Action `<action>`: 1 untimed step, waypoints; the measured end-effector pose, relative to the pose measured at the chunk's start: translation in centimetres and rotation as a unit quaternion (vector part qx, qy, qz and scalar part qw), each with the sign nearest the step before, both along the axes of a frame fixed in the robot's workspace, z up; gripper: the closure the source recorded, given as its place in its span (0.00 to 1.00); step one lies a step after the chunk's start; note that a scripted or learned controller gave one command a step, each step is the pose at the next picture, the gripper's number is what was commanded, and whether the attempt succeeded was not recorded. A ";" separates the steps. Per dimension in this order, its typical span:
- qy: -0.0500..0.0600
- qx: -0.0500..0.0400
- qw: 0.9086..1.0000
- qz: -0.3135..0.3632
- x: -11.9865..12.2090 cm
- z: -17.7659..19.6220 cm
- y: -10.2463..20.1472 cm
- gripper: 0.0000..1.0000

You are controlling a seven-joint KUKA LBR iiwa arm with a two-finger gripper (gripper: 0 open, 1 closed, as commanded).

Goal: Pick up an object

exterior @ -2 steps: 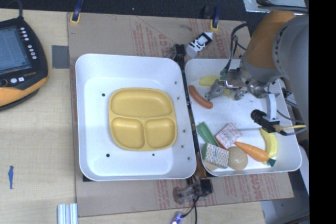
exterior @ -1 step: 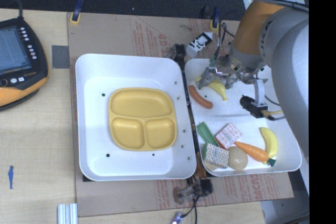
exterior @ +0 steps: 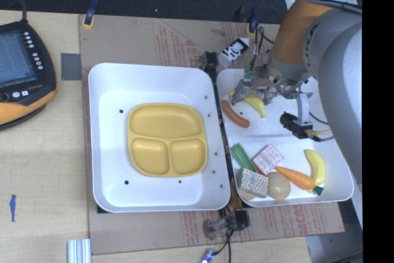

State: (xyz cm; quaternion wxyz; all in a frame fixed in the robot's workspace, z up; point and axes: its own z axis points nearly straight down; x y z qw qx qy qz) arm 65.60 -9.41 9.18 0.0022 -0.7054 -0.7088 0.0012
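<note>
nearest the camera, along the front edge of the right bin (exterior: pixel 345 194), lies a cluster of toy food: a wrapped cracker packet (exterior: pixel 253 182), a round potato (exterior: pixel 278 186), a carrot (exterior: pixel 295 177), a red-and-white packet (exterior: pixel 267 159), a green piece (exterior: pixel 242 156) and a small yellow banana (exterior: pixel 316 166) by the right wall. these look like light, hard, smooth plastic, likely to slip out of a loose pinch. farther back a sausage (exterior: pixel 235 114) lies slantwise near the bin's left wall, and just behind it a second banana (exterior: pixel 255 103) sits at the far end of the bin, directly under the gripper (exterior: pixel 261 90). that banana looks the likeliest target. it is stiff and curved, so i judge the best hold is across its thick middle, not the tapering tips. the gripper hangs low over it, seemingly touching or just above, but whether it is spread or closed i cannot tell, and nothing is clearly held. the left bin (exterior: pixel 98 132) carries a yellow divided plate (exterior: pixel 167 138). on the desk (exterior: pixel 37 194) at far left rests a control pendant (exterior: pixel 21 74).
</note>
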 end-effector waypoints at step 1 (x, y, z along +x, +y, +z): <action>-0.002 -0.001 1.000 -0.002 0.0 0.0 -2.7 0.00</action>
